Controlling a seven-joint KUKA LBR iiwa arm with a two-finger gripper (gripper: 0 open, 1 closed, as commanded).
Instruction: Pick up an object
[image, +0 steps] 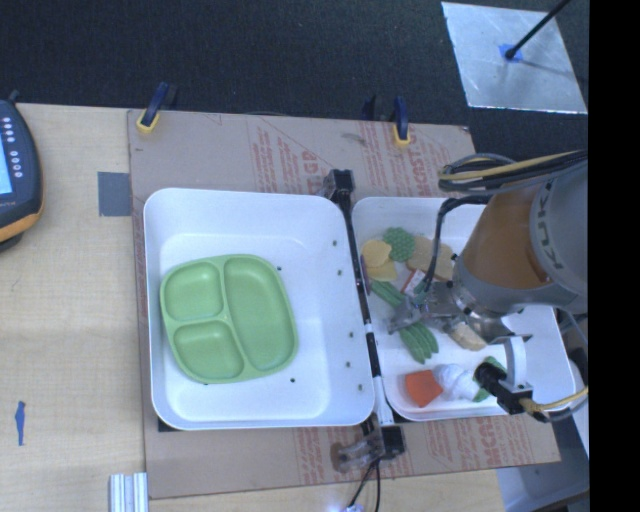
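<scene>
Wooden bench (70, 330) under cardboard sheet (250, 150) bearing two white bins (250, 215).

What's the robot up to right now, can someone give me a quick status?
Hand down in the right bin among the toy food, grip not readable. Nothing seen lifted. Green pea pod just below it; green divided plate alone in left bin.

"KU" — grey arm (560, 215); cardboard (290, 150) print unreadable.

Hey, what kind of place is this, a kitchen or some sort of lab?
Likely a robotics lab bench, not a kitchen: a robot arm reaches into a white bin of toy food, cardboard is clamped to the bench, and a control pendant lies at the left edge.
</scene>
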